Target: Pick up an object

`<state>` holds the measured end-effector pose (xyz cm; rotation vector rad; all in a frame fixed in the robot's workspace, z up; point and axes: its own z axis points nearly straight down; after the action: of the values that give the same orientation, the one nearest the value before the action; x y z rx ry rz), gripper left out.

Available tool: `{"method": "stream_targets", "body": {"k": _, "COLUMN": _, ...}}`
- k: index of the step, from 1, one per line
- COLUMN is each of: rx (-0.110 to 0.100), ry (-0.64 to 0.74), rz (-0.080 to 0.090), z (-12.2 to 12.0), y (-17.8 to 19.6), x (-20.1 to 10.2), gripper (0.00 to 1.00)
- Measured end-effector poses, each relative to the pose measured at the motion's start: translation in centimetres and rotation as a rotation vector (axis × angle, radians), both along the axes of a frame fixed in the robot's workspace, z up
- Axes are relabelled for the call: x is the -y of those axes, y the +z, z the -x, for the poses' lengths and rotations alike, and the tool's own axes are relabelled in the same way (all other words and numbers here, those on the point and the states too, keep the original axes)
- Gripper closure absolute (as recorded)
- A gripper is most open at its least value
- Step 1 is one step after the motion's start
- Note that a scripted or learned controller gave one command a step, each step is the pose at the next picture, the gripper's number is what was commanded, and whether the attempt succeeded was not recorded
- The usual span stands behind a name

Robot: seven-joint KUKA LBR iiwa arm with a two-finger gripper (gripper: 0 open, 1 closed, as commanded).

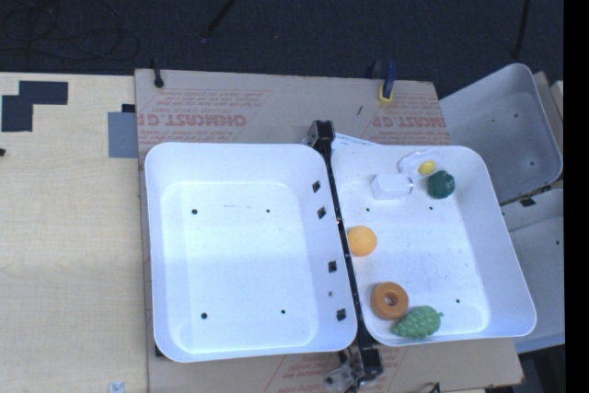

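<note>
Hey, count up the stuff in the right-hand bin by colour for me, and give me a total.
Orange: 2, the orange ball and the brown-orange doughnut ring
Green: 2, the dark green round piece and the light green bumpy bunch
Yellow: 1, the small yellow piece
White or clear: 1, the pale block
Total: 6

Pale clear-ish item at 12 o'clock in the right bin, washed out against white, can't tell what it is. Small yellow thing just at its 2 o'clock, too tiny to identify. Grey metal panel at 3 o'clock of the bench, cut by the frame edge. Clamp hardware at 6 o'clock, cropped by the bottom edge, blurry.
</note>
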<state>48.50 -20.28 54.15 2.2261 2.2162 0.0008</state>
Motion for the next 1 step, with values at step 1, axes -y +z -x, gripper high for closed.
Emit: {"method": "stream_targets", "body": {"k": 1, "rx": -0.007, "ry": 0.003, "rz": -0.001, "z": 0.96, "y": -5.19, "x": 1.11, "gripper": 0.00}}
